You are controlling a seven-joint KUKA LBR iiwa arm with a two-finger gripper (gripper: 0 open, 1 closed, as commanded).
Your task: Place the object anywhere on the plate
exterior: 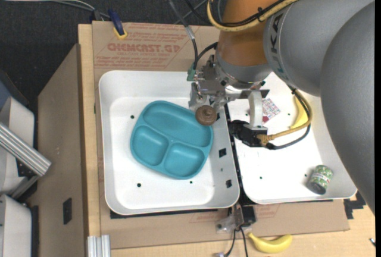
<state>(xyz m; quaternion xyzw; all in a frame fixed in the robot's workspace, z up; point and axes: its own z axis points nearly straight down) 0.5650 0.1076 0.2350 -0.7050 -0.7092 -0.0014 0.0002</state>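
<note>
A teal divided plate (169, 141) lies in the left bin (119, 190). Just over the plate's upper right rim hangs a small brown round object (206, 115). My gripper (206, 106) comes down from the orange wrist right above it. The brown piece sits between the two dark fingertips, so the gripper is shut on it. The object is at the plate's edge, close to the wall between the two bins.
The right bin (280, 187) holds a small green and white can (320, 179) near its front right corner and a red-patterned packet (271, 109) under the arm. A black part with a yellow cable (247, 132) hangs beside the divider. A banana (271, 243) lies at the front.
</note>
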